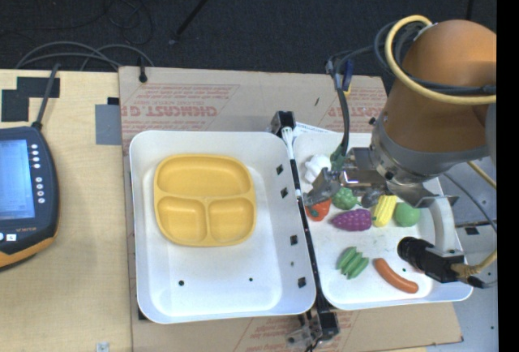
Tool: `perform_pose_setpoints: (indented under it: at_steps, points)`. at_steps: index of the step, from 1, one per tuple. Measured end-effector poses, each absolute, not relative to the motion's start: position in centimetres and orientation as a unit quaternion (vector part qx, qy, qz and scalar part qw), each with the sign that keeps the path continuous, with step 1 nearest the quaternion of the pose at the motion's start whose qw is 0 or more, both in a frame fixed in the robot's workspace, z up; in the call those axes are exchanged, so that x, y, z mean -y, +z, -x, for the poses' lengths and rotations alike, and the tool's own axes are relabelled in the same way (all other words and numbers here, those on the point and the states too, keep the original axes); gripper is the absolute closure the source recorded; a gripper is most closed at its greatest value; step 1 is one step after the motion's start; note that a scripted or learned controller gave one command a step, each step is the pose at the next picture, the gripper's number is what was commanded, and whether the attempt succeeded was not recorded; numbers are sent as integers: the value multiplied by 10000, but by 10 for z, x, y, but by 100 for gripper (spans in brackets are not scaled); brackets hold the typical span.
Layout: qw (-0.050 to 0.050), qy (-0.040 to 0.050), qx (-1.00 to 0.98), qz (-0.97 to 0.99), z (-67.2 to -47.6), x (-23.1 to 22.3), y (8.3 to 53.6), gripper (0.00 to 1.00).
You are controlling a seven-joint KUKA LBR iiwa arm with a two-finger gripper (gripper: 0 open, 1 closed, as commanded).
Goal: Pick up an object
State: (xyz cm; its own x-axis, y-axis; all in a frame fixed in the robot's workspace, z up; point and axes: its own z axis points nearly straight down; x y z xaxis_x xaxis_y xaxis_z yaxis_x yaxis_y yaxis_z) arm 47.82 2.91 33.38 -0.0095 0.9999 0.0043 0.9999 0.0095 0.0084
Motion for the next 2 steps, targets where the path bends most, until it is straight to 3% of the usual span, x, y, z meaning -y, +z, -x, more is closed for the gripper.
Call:
perform_pose_setpoints:
  at_steps: [1, 2]
  points:
    - [-25, -26, -7081, -7061, -479, -25, 335, 100]
    - [-1, 8, -7092, -7050, -476, -73, 386, 100]
